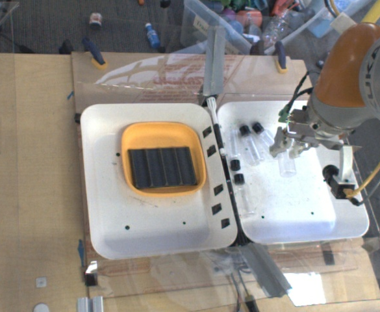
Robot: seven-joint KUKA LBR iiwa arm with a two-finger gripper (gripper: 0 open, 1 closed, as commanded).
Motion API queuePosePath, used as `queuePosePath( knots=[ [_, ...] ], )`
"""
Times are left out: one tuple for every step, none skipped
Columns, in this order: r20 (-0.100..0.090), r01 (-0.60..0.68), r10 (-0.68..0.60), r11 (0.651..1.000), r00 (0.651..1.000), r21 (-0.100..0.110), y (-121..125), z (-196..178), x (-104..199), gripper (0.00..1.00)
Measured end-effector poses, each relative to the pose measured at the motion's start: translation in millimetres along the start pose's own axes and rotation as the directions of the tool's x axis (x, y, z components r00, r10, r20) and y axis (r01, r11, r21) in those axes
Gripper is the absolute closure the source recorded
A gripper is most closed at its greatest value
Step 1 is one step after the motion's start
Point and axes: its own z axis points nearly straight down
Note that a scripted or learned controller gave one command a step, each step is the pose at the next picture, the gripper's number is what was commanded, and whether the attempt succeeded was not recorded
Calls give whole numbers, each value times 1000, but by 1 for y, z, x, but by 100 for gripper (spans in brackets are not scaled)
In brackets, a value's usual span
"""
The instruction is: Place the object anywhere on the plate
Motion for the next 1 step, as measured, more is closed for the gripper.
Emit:
queuePosePath(
  knots=[
    [0,78,-78,997,997,-3,49,8,17,100]
  ],
)
